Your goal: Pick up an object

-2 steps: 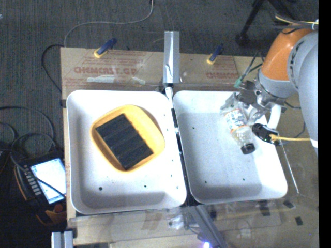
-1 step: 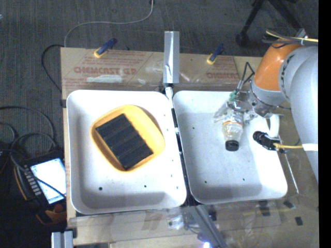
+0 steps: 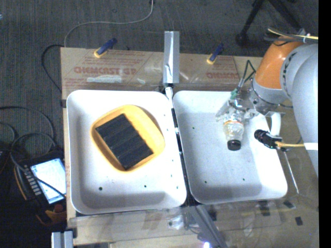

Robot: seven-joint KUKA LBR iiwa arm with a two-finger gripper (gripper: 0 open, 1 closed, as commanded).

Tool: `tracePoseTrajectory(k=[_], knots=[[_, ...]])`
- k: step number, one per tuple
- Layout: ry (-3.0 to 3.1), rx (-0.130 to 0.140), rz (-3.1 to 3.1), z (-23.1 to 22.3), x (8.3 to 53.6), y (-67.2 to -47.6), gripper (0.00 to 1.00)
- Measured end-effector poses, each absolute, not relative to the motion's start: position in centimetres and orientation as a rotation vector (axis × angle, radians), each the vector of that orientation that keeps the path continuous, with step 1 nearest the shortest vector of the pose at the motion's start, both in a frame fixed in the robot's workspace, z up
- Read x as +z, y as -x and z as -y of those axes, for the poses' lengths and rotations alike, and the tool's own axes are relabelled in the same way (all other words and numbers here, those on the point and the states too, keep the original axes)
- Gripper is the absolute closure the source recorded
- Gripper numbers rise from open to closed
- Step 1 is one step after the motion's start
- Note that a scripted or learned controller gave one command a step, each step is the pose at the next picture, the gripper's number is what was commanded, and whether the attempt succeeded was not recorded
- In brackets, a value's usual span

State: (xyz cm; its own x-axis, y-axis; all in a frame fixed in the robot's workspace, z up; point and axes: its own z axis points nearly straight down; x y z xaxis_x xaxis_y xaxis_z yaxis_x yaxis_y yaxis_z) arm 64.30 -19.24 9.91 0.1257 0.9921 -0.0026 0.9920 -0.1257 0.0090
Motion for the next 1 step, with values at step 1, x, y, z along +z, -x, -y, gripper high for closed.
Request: tracePoseTrajectory(k=[1], knots=[[-2.173, -0.002, -2.269, 12.53, 18.25, -64.69, 1.00]])
